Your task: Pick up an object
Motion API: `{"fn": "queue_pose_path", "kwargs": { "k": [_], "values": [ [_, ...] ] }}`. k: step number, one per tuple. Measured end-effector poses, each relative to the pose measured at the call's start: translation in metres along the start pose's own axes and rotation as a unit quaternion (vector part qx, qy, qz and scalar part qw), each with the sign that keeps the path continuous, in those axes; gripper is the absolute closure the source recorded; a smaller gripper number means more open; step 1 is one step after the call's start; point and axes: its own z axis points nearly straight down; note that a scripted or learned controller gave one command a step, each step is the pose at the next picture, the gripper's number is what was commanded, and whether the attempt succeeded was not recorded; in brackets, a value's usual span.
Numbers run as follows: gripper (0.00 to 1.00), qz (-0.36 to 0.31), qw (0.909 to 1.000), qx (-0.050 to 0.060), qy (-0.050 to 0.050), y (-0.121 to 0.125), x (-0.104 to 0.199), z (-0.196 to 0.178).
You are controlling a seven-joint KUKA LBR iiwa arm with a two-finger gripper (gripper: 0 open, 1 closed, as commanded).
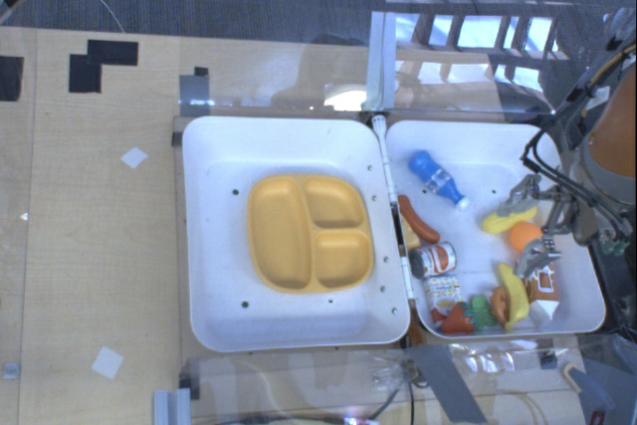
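One target: orange ball [524, 236], light, smooth (may roll), grip across middle.
fingers [534, 226]: open, straddling it.

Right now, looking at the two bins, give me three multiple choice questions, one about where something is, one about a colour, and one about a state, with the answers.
1. Where is the yellow tray?
A. In the left bin
B. In the right bin
C. On the wooden bench

2. What colour is the bottle?
A. Green
B. Blue
C. Black

3. How does the bottle lie?
A. Standing upright
B. On its side
C. Stacked on the tray

Answers:
1. A, the tray rests in the middle of the left bin.
2. B, its body is blue with a white cap.
3. B, it lies flat on the floor of the right bin, near the back, apart from the sausage and the can.
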Motion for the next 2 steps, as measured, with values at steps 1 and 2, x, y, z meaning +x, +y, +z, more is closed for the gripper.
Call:
{"fn": "queue_pose_path", "kwargs": {
  "k": [1, 2],
  "values": [
    [0.0, 0.0, 1.0, 0.0, 0.0, 0.0, 0.0, 0.0],
    [0.0, 0.038, 0.9993, 0.002, -0.005, -0.056, 0.0, 0.12]
  ]
}}
